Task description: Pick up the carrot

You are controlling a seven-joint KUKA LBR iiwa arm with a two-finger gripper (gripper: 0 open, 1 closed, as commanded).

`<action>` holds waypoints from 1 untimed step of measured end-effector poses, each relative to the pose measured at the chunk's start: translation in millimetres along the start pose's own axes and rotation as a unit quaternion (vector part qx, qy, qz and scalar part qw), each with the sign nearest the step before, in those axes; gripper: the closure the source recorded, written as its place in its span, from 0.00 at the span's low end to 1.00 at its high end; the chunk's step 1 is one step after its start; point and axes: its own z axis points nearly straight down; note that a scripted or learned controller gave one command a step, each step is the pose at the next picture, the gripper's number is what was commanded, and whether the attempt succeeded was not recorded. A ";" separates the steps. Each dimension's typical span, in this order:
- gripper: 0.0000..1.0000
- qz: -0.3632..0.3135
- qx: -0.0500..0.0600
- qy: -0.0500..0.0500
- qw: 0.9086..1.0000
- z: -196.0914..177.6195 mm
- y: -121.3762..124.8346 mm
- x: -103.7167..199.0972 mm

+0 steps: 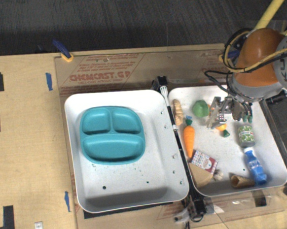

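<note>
Gripper (pixel 226 111) hovers upper right, jaw spread unreadable from here; carrot (pixel 189 140) lies left of it, against the bin wall (pixel 182 153) — awkward to pinch.

One fixed overhead camera, slanted down on both bins (pixel 77 156), arm (pixel 260 58) at right.

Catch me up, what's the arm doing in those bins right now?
The arm's gripper hangs over the right bin, near its far side, between a green ball and a small jar. It holds nothing that I can see. The carrot lies untouched by that bin's left wall, apart from the gripper, with a red packet just below it. The left bin holds a teal tray.
</note>
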 end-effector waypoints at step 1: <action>0.00 0.000 0.000 0.007 1.000 2.9 0.0 3.1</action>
